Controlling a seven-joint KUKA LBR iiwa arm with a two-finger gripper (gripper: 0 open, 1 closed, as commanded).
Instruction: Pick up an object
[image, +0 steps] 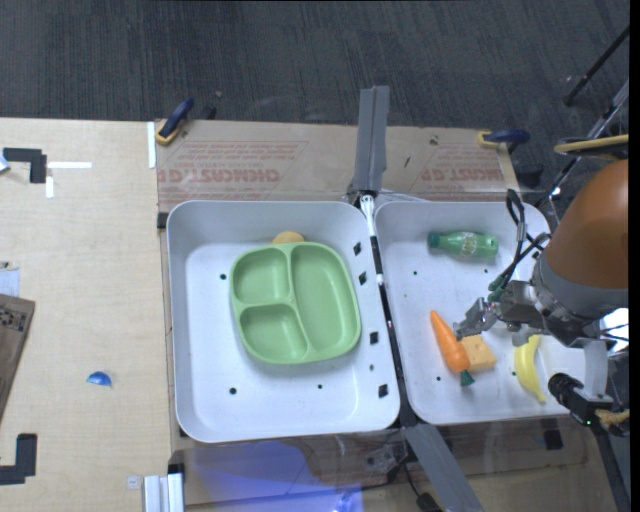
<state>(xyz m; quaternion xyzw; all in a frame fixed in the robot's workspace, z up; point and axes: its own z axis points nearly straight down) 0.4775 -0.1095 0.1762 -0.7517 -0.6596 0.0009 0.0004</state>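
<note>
the two-finger gripper (478, 320) hangs low in the right white bin (420, 390), its tips just above and right of the orange plastic carrot (449, 345), whose long axis slants from upper left to lower right; whether the claw is spread or pinched i cannot tell

beside the carrot sit a tan foam block (481, 353), a yellow plastic banana (529, 367) and a green plastic bottle (463, 243)

the left white bin (200, 380) holds a green three-part plastic tray (296, 300), a small yellow piece (288, 238) behind it
</note>
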